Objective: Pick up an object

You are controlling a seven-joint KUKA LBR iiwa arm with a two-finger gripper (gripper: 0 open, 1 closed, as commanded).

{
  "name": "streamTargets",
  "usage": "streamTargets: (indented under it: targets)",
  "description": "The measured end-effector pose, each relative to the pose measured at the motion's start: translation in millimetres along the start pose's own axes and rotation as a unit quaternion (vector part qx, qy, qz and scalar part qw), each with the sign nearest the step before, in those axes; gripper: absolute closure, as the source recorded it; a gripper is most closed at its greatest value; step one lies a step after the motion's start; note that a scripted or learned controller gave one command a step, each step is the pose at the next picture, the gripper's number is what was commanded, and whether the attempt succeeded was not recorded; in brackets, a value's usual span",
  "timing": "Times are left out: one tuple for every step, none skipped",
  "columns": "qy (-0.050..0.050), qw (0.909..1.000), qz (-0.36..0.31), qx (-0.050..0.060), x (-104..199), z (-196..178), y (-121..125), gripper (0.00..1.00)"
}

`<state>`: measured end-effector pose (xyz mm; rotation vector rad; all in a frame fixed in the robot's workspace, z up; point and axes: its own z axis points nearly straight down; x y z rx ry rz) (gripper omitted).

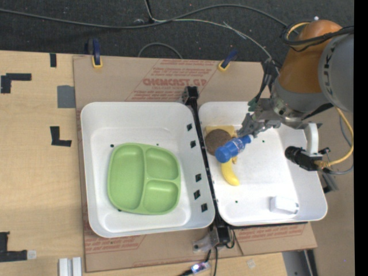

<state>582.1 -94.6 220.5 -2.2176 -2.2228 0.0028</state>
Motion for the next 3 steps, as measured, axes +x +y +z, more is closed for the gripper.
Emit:
streamTargets:
  targets:
    - [0.000, 1.0000, -0.001, 0.000, 45.0, -0.4, 1.8, 1.00]
    - [0.001, 1.0000, -0.002, 0.000, 103.2, 7.1, -1.2, 1.00]
    - [0.001, 1.0000, -0.003, 0.000, 159.2, -5.8, -17.8, 1.00]
